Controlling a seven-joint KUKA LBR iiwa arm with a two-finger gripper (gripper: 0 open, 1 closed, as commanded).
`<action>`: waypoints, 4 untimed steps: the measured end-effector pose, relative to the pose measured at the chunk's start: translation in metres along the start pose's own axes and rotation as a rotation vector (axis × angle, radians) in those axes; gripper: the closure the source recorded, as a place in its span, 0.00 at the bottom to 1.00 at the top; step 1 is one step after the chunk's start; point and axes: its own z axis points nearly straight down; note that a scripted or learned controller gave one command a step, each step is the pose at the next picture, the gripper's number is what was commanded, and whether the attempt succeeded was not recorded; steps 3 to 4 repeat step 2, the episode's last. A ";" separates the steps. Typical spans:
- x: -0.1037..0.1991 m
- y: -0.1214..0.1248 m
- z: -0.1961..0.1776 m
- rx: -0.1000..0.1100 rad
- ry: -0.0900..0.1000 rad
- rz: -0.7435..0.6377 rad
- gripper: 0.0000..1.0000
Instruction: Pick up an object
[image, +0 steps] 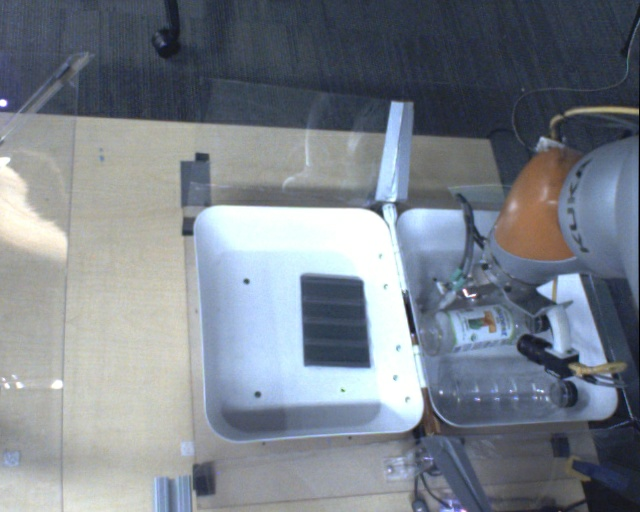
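My gripper hangs low over the right bin, at its left middle. Just below it lies a small clear bottle with a white, green and orange label, on its side. The gripper is right above the bottle's upper left end; I cannot make out any contact. A larger clear plastic bottle with a dark cap lies along the bin's front wall. In the left bin, a dark grey ribbed rectangular block lies flat near the middle.
The grey arm with its orange band covers the right bin's back right part. A metal post stands behind the gap between the bins. Bare wooden bench stretches to the left.
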 end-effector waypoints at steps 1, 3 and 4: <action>0.000 0.004 -0.013 -0.009 -0.001 0.000 1.00; 0.031 0.061 -0.097 0.004 0.001 -0.088 1.00; 0.031 0.061 -0.097 0.004 0.001 -0.088 1.00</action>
